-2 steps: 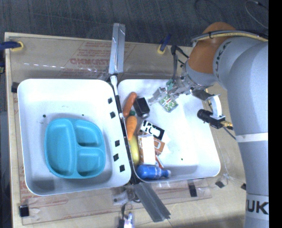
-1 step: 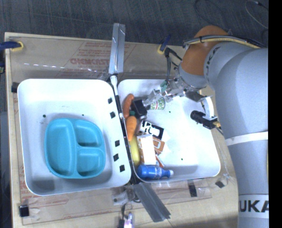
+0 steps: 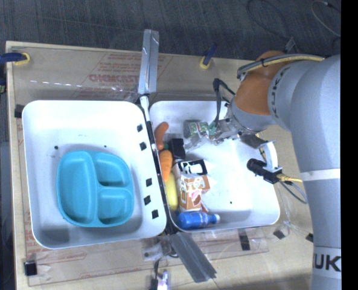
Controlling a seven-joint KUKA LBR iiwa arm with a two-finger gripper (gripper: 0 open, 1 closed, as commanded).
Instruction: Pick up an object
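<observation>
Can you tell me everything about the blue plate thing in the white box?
The blue tray is a light-blue divided plate that looks like smooth plastic. It has rounded corners and three sunken sections: one long one on the view's left side and two smaller ones on the right. It lies flat, right side up, a little turned, on the floor of the left white bin, toward that bin's near end. Nothing sits in it, and it rests apart from the bin's walls.
</observation>
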